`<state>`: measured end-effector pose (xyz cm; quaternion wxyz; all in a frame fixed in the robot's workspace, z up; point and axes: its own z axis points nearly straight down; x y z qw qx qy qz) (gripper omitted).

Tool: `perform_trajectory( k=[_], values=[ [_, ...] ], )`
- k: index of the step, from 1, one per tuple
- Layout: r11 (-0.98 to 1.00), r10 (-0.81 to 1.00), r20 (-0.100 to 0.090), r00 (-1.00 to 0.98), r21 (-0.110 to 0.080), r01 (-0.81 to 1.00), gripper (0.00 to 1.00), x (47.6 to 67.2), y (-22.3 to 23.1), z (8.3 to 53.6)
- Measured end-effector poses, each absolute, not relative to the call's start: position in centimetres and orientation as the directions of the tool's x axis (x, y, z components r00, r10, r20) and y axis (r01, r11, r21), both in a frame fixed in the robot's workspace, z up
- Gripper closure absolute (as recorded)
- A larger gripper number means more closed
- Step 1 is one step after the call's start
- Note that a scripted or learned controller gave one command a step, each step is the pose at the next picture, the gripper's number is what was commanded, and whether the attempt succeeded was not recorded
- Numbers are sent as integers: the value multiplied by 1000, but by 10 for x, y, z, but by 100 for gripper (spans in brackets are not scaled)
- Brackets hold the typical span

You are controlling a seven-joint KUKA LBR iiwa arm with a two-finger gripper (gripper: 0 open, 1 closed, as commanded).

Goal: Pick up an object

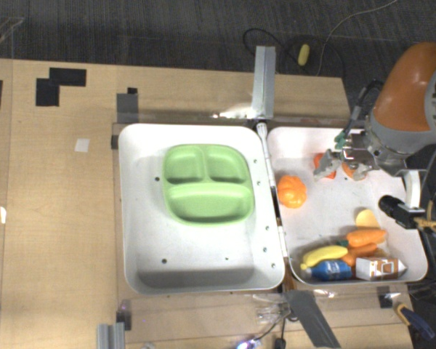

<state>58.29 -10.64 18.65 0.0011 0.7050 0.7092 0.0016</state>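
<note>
Since I hung over the right bin's (421, 264) far end:
Gripper (339, 167): fingers clasped a small red-orange piece (325, 163).
Bearing: piece just left of my wrist, orange ball (291, 192) nearer the divider.

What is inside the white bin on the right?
The right bin holds an orange, banana, carrot, blue bottle and small carton. The hand partly covers something red-orange.
</note>
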Motion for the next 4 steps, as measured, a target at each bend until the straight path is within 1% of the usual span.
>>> perform_trajectory(
  k=[1, 2, 3, 4],
  values=[
    [131, 991, -2, -131, 11, 991, 0, 638, -118, 89],
    [132, 991, -2, -132, 20, 991, 100, 641, -116, 102],
    [21, 1000, -2, -21, 12, 1000, 100, 604, -166, 90],
    [31, 1000, -1, -31, 9, 999, 100, 633, -118, 209]
  ],
)
